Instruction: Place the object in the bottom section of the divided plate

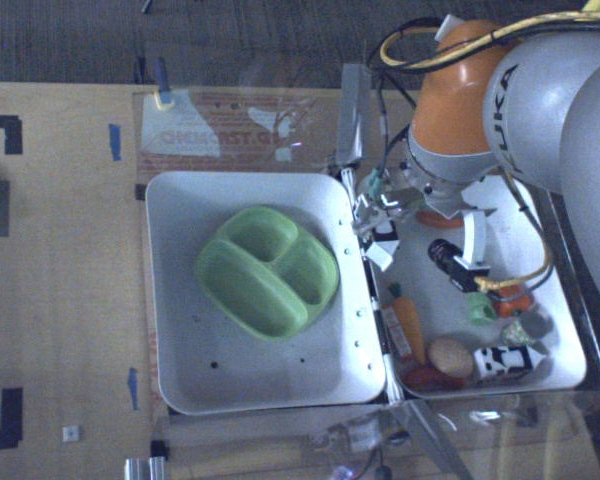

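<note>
A green divided plate [268,270] lies in the left white bin [180,368], with one long section and two smaller ones, all bare. My gripper [376,218] hangs over the wall between the two bins, at the upper left corner of the right bin [570,363], right of the plate. The wrist hides its tips from above. In the right bin's lower part lie an orange carrot-shaped piece [409,329], a beige rounded piece [450,356], a red piece [430,377] and a black and white block [505,362].
A small green piece [481,310], an orange piece [513,302] and a grey piece [535,322] sit near the right bin's right side. The bulky grey and orange arm [500,88] covers that bin's upper part. A tan bench [60,298] spreads to the left.
</note>
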You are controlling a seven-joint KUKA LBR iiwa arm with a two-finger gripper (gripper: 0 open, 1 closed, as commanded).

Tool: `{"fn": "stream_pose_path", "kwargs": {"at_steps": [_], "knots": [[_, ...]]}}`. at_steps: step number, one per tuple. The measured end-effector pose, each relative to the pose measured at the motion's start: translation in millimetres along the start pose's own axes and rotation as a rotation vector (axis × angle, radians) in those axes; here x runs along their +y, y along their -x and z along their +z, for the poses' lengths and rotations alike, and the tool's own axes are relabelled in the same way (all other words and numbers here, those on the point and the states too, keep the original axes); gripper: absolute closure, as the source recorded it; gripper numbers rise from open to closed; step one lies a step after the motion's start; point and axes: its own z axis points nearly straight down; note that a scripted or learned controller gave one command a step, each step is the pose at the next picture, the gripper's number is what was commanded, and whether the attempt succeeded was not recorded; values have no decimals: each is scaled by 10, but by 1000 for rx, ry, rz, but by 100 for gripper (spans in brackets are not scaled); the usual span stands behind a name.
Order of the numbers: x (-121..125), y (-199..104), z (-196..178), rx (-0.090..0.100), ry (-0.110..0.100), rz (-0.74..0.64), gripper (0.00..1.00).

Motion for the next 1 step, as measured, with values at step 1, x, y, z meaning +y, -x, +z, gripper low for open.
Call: {"fn": "stream_pose_path", "kwargs": {"at_steps": [1], "knots": [[1,0,-2,0,0,0,0]]}}
